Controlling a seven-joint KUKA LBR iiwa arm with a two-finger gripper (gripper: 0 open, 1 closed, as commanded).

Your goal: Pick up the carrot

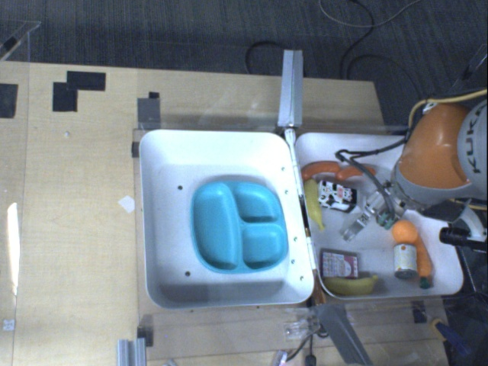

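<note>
- Where the right bin (pixel 456 280) nears its front right corner, the carrot (pixel 424 261) lies, long axis running front to back, green end frontward.
- A small can (pixel 405 259) touches its left side; bare floor lies left of that.
- Reaching in from the right, the gripper (pixel 360 223) hangs with fingers apart, holding nothing, over mid-bin.

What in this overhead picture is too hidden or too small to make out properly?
- Gripper, camera view: too small and cluttered to tell whether open or shut.
- Carrot: its upper end is crowded by an orange fruit and a small can.
- Small card: print too small to read.
- Right bin: far side covered by the arm.
</note>
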